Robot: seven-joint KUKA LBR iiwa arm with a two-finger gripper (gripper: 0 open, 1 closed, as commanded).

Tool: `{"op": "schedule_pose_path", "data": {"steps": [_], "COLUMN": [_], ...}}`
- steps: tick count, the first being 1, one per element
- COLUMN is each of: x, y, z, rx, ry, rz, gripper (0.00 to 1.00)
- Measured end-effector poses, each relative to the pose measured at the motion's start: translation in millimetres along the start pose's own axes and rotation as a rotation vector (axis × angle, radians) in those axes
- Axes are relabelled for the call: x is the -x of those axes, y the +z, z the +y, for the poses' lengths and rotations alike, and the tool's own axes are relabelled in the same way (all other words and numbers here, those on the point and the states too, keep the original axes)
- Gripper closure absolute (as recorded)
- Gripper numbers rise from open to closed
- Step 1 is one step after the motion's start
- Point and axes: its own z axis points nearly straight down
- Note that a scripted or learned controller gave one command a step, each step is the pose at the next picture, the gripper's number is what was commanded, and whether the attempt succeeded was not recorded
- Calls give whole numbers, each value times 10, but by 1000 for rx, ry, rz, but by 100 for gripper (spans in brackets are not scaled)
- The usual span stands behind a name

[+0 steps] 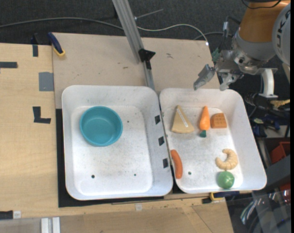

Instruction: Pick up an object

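Camera view: the carrot (204,118) lies lengthwise up the right bin (244,130), fingers (203,76) apart above its rim.

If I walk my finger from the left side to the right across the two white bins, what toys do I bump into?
Blue bowl → red sausage → cheese wedge → carrot → waffle. The croissant and green ball sit below, overlapping the waffle's place in the order.
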Motion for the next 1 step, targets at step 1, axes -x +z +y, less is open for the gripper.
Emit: {"op": "schedule_pose_path", "data": {"steps": [1], "x": [0], "y": [0], "z": [0], "rx": [0], "ry": [0], "rz": [0], "gripper": [0]}}
